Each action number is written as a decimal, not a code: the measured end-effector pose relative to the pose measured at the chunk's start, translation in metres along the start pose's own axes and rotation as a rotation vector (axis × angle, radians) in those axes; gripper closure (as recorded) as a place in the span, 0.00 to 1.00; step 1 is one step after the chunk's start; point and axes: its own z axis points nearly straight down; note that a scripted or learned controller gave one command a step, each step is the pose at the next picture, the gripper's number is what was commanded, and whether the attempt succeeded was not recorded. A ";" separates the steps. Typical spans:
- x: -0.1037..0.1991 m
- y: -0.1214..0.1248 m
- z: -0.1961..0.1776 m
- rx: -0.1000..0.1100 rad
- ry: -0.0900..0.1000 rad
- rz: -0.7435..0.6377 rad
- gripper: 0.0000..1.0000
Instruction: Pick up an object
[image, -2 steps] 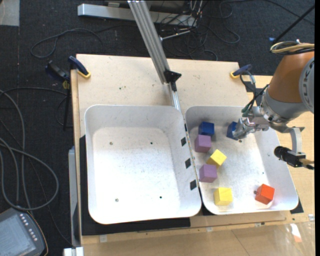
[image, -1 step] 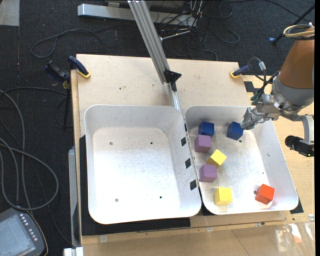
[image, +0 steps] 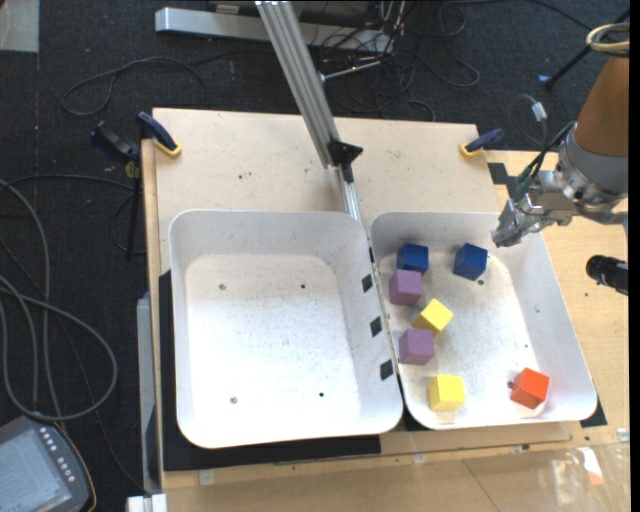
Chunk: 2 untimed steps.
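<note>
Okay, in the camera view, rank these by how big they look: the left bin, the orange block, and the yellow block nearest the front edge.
1. left bin, by far the largest.
2. yellow block and orange block: they look about alike, so I won't rank them.

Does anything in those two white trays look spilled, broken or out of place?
Nothing stands out. Seven small blocks lie loosely scattered in the right bin, none broken or outside it. The orange block sits near the rim, and the pincer hovers by a blue block.
</note>
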 end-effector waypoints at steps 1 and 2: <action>0.059 -0.002 0.012 0.007 0.004 -0.005 1.00; 0.122 -0.002 0.020 0.007 0.004 -0.006 1.00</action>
